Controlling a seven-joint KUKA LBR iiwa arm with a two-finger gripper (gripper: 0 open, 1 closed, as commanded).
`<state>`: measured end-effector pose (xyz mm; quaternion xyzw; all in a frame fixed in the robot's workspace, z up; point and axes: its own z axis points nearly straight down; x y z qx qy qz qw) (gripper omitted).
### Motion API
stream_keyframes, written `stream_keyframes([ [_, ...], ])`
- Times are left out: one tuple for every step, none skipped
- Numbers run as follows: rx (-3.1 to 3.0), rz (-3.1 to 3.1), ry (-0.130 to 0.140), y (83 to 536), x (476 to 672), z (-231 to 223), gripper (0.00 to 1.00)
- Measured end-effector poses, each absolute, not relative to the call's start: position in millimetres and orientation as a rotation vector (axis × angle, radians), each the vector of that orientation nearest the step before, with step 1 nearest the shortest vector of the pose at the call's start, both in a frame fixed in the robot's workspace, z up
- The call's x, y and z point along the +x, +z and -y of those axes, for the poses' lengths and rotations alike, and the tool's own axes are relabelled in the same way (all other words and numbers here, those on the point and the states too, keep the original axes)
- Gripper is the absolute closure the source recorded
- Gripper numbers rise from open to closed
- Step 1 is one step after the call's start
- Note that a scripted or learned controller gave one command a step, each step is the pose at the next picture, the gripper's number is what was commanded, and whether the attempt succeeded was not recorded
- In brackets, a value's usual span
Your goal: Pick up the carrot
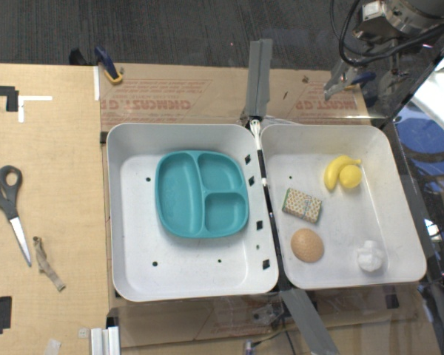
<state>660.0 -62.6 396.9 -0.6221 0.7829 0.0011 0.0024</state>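
My gripper (339, 82) hangs above the cardboard behind the right bin (399, 198), past its back rim and apart from everything in it. The arm comes in from the top right corner, wrapped in black cables. In the right bin lie a yellow toy fruit (342, 174) at the back, a small patterned block (302, 205) in the middle, a brown egg-shaped item (307, 245) towards the front, and a small white crumpled item (369, 256) at the front right.
The left bin (126, 220) holds a teal divided plate (203, 194). A grey bar (258, 80) stands between the bins at the back. Scissors (9, 205) lie on the bench at far left. A blue and yellow clip (108, 65) sits at the cardboard's back left.
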Motion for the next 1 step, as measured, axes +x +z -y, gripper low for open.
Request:
stream_keyframes([
  [-2.275,-2.166,0.006,286.7,618.8,46.7,0.0],
])
